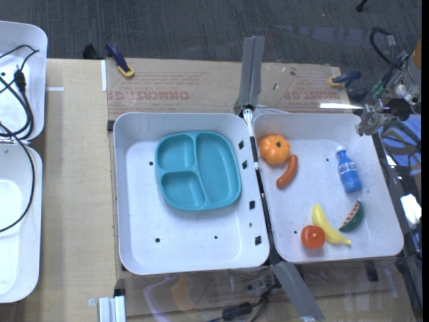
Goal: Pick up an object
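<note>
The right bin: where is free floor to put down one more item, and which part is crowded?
In the right bin, bare floor lies in the middle, between the sausage and the blue bottle, and along the lower left edge. The lower right is crowded: banana, tomato and watermelon slice sit close together.

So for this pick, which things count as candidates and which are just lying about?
Candidates, all in the right bin:
pumpkin
sausage
blue bottle
banana
tomato
watermelon slice

Lying about:
teal divided plate in the left bin
clamps
</note>
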### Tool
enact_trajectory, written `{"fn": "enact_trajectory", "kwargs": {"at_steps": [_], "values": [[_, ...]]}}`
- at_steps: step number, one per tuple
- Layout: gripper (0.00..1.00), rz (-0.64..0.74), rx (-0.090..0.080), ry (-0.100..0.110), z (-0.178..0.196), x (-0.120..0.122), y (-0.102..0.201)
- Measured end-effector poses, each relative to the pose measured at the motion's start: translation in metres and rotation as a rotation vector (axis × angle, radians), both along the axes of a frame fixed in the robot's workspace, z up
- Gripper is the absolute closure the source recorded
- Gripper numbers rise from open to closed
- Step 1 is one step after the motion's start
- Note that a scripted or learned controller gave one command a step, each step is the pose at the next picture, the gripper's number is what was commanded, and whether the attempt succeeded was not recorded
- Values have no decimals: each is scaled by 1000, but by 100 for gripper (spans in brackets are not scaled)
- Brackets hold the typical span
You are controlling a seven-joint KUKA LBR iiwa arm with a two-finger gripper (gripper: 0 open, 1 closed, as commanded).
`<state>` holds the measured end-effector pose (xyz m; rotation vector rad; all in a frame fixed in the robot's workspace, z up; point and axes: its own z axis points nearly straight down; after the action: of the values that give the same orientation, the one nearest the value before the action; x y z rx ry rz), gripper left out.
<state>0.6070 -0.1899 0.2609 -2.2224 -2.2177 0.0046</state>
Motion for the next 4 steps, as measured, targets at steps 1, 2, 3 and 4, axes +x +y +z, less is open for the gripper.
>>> {"fn": "enact_trajectory", "kwargs": {"at_steps": [1,2,3,4], "values": [[100,4,-1,-4,101,34,-33],[100,0,0,-1,17,-10,-10],[100,0,0,-2,32,-35,-33],[100,4,0,0,-3,-53,10]]}}
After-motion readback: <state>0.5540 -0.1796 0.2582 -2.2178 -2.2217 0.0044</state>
